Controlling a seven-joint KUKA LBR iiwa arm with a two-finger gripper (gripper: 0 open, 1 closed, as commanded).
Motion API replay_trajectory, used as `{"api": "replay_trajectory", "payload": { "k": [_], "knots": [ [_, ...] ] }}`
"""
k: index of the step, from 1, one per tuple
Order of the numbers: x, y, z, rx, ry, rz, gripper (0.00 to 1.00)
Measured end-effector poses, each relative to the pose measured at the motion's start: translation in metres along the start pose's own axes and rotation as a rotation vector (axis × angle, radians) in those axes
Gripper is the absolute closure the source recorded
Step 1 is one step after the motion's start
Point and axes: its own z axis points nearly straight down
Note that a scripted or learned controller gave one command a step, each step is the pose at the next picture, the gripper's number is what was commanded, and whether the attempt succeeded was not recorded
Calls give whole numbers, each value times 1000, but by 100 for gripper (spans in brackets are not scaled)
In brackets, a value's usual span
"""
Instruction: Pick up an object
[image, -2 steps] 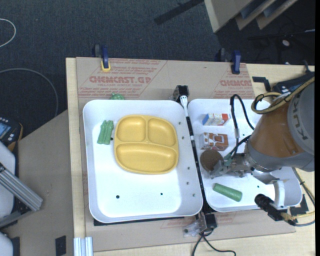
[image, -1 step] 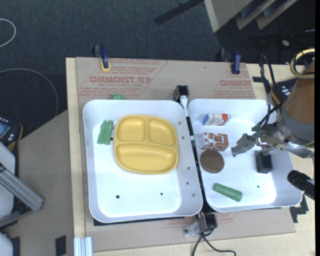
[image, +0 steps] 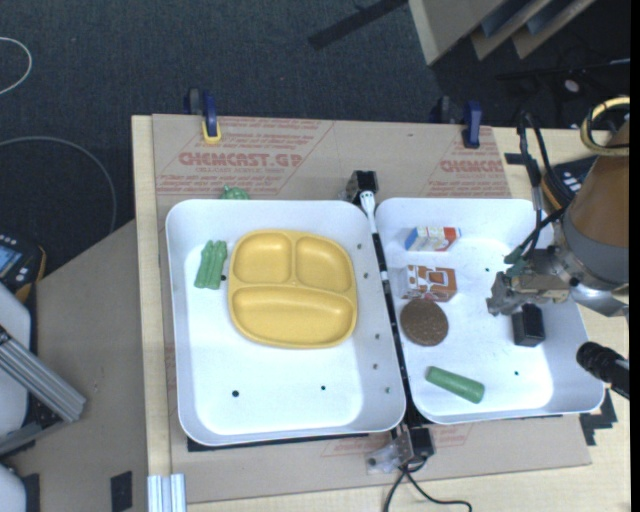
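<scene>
My gripper (image: 522, 310) hangs over the right bin (image: 500, 400), toward the worktop's right edge; whether my fingers are parted or closed I cannot tell. The likeliest target, a green cylinder (image: 455, 384), lies near the bin's front edge. It looks light, rigid and smooth, prone to rolling. Its long axis runs left-rear to right-front, so I judge a grasp across its middle best.

Dark blue-grey carpet (image: 250, 60) all around, white cables (image: 70, 150) looping at left. Brown board (image: 330, 155) clamped with blue clamps (image: 208, 108) at the back edge.
</scene>
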Motion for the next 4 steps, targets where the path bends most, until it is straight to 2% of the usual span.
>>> {"api": "replay_trajectory", "payload": {
  "k": [1,2,3,4],
  "knots": [
    [70,-1,2,6,5,-5,100],
    [133,0,-15,1,4,-6,100],
    [172,1,-101,-7,5,-5,100],
    [193,1,-151,-3,4,-2,100]
  ]
}}
